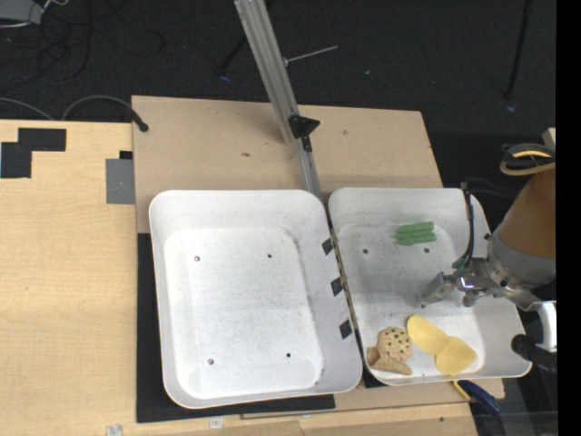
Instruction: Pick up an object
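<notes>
Nearest me, along the front wall of the right bin (pixel 399 209), lie three things in a row. There is one tan speckled piece (pixel 392 348), lumpy, at the front left corner, and just beside it two yellow pieces (pixel 441 343), flat and oval, one overlapping the other. Together the pair run slantwise, their long axis going from the upper left down toward the front right corner of the bin.

A little further in, the pincer (pixel 442 291) hangs over the right side of the same bin, just above the yellow pieces and apart from them. Its fingers (pixel 434 294) point left, toward the middle of the bin, and they look spread somewhat, with nothing between them. The grey arm (pixel 526 266) with its orange band comes in behind it from the right.

Further back in that bin sits one green object (pixel 415 234), short and stubby, lying with its long axis across the bin, left to right. It is well apart from the pincer and from the front three.

The left bin (pixel 243 293) stands beside, its edge touching the right one. Both rest on the table (pixel 272 143), and beyond them one metal rail (pixel 272 71) slants up and away.
</notes>
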You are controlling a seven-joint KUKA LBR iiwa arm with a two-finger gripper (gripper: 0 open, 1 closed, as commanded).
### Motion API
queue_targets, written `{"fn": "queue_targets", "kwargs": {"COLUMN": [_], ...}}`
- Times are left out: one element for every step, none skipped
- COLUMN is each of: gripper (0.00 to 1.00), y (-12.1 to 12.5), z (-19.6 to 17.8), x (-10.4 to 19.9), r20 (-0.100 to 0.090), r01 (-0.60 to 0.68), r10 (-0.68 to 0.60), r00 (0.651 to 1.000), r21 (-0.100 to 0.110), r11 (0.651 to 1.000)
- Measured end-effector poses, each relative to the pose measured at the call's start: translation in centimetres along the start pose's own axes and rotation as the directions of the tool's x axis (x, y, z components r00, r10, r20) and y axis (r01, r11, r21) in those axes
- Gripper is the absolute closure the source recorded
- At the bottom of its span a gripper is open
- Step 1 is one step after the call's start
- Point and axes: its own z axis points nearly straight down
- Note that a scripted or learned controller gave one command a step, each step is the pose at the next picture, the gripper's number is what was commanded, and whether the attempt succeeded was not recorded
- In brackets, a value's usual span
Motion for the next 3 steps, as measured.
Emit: {"fn": "queue_targets", "kwargs": {"gripper": [0.0,1.0,1.0], "y": [0.1,0.0,0.2], "z": [2.0,1.0,-5.3], "x": [0.0,0.0,-0.5], "r20": [0.003,0.002,0.005], "r01": [-0.002,-0.007,0.003], "r10": [0.002,0.007,-0.003], "r00": [1.0,1.0,1.0], "r21": [-0.007,-0.007,-0.012], "r11": [1.0,1.0,1.0]}}
